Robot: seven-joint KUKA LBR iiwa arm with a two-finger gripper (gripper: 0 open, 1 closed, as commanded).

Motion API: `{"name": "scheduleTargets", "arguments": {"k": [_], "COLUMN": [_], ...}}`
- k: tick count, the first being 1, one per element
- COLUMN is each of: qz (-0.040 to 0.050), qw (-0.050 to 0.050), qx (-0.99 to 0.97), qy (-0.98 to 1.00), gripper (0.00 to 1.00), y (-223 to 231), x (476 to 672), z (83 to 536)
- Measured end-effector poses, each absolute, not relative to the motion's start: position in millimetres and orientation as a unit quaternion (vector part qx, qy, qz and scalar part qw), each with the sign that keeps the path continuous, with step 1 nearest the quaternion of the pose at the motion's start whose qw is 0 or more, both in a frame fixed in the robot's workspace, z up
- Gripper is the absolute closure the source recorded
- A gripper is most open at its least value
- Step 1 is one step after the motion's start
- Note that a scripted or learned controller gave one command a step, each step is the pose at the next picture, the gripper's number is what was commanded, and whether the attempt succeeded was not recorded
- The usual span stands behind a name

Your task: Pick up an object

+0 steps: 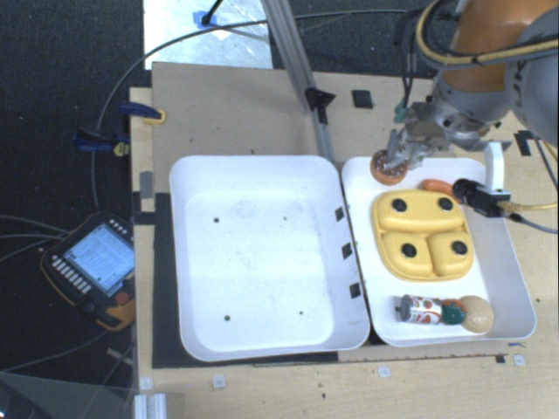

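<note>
The grey arm (489, 42) with its orange band enters from the upper right of the frame and bends down toward the far left corner of the right bin (515, 308). Its pincer (399, 157) hangs right over a small round brownish object (385, 169) that sits in that corner, against the bin's rim; whether the pincer is apart, together or clamped on the object cannot be told at this size and angle. Toward the frame's bottom from there, a large yellow tray-like piece (424, 232) with three rounded lobes and four dark dots lies flat in the middle of the right bin. An orange elongated item (435, 184) lies just beyond the yellow piece's upper edge, beside a black part of the arm's fittings. Near the lower edge of the same bin rests a small tube or bottle (420, 310) with red and white markings and a green end, touching or just beside a pale egg-shaped ball (476, 313). The left bin (188, 321) lies to the left of centre, its white floor showing a few dark specks. Both bins rest on the tan tabletop (218, 103). At the lower left of the frame a handheld control pendant (94, 264) with a lit screen lies on the dark floor.
</note>
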State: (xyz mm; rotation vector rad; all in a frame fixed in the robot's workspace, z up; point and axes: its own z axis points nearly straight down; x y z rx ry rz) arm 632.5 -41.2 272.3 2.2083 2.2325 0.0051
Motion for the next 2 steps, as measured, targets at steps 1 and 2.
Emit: {"name": "scheduleTargets", "arguments": {"k": [1, 2], "qz": [0.0018, 0.0008], "qw": [0.001, 0.000], "qx": [0.703, 0.704], "qy": [0.711, 0.710], "gripper": [1.00, 1.00], "y": [12.8, 55.4], "x": [642.4, 655.8], "z": [271.2, 250.1]}}
